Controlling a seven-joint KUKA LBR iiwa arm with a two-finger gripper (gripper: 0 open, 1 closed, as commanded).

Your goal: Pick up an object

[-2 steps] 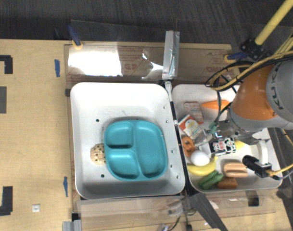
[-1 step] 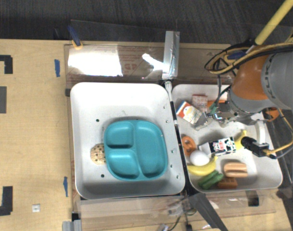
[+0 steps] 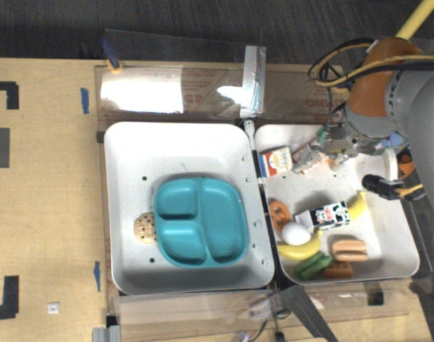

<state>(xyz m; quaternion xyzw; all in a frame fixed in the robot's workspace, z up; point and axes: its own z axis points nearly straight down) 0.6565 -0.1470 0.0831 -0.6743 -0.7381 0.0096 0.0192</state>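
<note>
The arm enters from the upper right of the frame, and its gripper [image 3: 336,145] hangs over the upper part of the right bin [image 3: 405,256]; whether it is released or clenched on anything cannot be told from this angle. Just left of it, near the bin's upper left corner, lies a small carton [image 3: 276,162] with red and blue print, and a pale crumpled item [image 3: 309,162] sits between the carton and the gripper, too blurred to name.

Lower in the right bin the objects crowd together: a brown pretzel-like piece [image 3: 279,212], a white egg [image 3: 296,234] touching a yellow banana [image 3: 302,249], a black-and-white box [image 3: 330,216], a second banana [image 3: 356,205] at its right, a hot dog [image 3: 349,249], and a green vegetable [image 3: 314,265] at the bottom.

The left bin [image 3: 124,191] holds a teal divided plate [image 3: 200,220] in its middle, with a cookie [image 3: 145,227] touching the plate's left edge.
</note>
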